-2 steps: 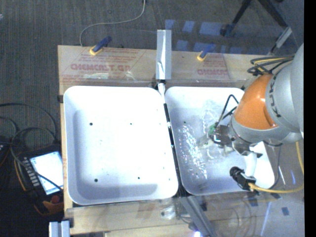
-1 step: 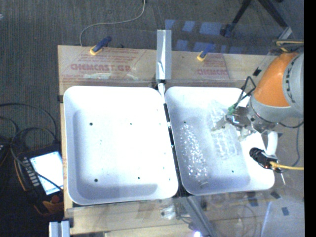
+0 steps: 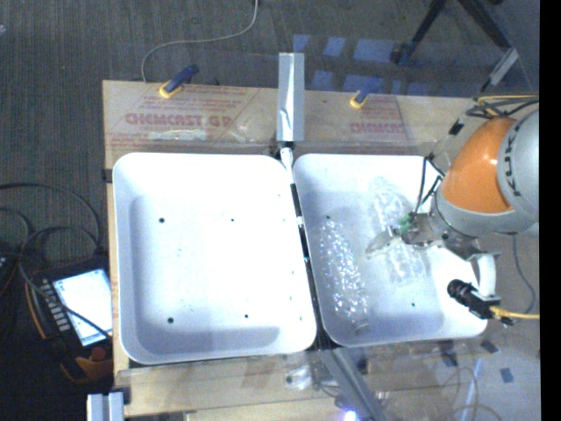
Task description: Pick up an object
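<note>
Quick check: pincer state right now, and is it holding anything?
Pincer: cannot be told; it sits low over the right bin, by a clear bottle, with no grasp visible.

Two white bins, the left bin (image 3: 131, 261) and right bin (image 3: 351, 169), are being borne side by side by the bench (image 3: 193, 117), with what may be two clamps (image 3: 178, 80) at its far edge.
</note>
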Robot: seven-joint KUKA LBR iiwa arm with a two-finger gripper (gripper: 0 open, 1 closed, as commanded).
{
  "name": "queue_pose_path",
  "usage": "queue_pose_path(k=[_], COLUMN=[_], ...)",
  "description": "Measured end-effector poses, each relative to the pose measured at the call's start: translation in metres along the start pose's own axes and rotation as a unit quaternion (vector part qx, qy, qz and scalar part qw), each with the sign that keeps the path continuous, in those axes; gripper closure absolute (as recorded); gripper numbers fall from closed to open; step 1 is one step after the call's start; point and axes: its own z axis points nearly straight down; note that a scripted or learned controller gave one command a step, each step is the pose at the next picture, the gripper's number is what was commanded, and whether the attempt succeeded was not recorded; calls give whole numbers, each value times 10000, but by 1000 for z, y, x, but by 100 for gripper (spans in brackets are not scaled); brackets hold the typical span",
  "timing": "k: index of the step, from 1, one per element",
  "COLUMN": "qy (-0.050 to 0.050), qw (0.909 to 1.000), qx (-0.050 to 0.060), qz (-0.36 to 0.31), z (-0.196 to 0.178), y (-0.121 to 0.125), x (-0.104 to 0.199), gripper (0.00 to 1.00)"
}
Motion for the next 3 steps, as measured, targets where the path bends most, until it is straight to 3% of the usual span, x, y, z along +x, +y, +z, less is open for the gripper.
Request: queue_pose_path(k=[1,2,3], qy=[14,11,-5], qw=[10000,9953,9907], qx=[-10,129,143], qz=[-2,955,1351], z=[-9,-145,-82], y=[1,-8,34], x=[1,35,2], gripper=[100,100,100])
